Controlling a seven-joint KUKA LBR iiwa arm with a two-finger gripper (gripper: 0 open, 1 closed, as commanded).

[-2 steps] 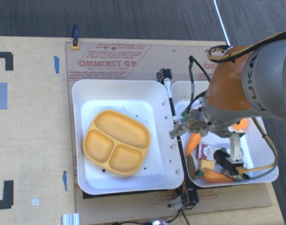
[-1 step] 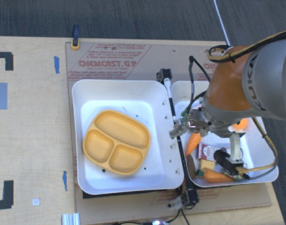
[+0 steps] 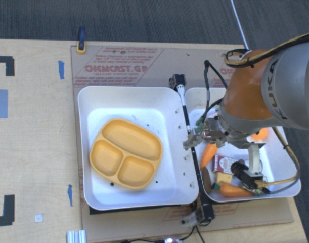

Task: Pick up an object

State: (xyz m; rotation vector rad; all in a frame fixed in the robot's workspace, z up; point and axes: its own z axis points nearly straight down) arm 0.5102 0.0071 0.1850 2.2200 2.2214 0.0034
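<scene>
The right bin (image 3: 291,184) holds several small items under the arm. An orange carrot (image 3: 209,155) lies tilted near the bin's left wall. A dark red and white box (image 3: 224,164) sits beside it, with a yellow block (image 3: 224,178) in front of that. A second carrot (image 3: 234,190) lies along the front wall and a brown piece (image 3: 207,178) rests at the front left. My gripper (image 3: 207,131) hangs low over the bin's left side, just above the tilted carrot. I see nothing held in it.
The left bin (image 3: 88,105) holds a yellow three-part plate (image 3: 125,153). A black bar (image 3: 187,120) runs along the divider between the bins. Cables loop around the wrist and over the right bin. An orange bit (image 3: 262,133) peeks from under the arm.
</scene>
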